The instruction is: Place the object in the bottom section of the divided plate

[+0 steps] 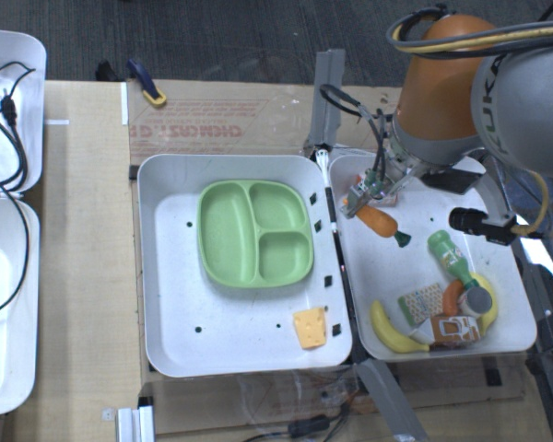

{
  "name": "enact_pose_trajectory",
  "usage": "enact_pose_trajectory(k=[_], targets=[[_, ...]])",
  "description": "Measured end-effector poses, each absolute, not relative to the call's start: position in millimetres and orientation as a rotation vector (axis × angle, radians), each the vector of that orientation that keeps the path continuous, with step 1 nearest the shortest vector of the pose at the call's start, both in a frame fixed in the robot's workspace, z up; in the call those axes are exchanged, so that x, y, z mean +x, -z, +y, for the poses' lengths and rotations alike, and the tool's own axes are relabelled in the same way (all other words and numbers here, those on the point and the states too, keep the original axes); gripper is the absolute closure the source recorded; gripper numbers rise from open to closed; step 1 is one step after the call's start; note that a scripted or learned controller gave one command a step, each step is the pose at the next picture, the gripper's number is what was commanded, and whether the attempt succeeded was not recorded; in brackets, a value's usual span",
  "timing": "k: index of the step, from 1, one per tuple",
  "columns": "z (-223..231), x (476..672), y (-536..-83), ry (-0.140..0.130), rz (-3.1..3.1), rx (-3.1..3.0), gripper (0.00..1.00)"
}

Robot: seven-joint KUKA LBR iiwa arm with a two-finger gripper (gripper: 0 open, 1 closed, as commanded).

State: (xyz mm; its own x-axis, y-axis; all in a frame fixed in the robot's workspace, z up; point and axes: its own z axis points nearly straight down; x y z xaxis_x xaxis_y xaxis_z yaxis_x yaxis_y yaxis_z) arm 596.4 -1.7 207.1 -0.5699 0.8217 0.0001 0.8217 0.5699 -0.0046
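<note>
The green divided plate (255, 233) lies in the left bin (166, 274), with one long section on its left and two smaller ones on its right. My gripper (361, 196) hangs over the top-left corner of the right bin (424, 219), just right of the wall between the bins. An orange toy carrot (379, 221) with a green stem lies directly below and to the right of the gripper's tip, touching or nearly touching it. Whether the carrot is held cannot be made out.
A yellow cheese wedge (309, 328) lies in the left bin below the plate. In the right bin sit a green bottle (450, 256), a banana (393, 331), a small carton (451, 331) and other toy food at the lower right. The arm (461, 90) covers that bin's top.
</note>
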Motion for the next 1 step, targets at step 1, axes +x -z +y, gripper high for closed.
enact_pose_trajectory(k=[1], targets=[[-54.6, 638.7, -188.4, -0.005, -2.735, -1.542, 1.0]])
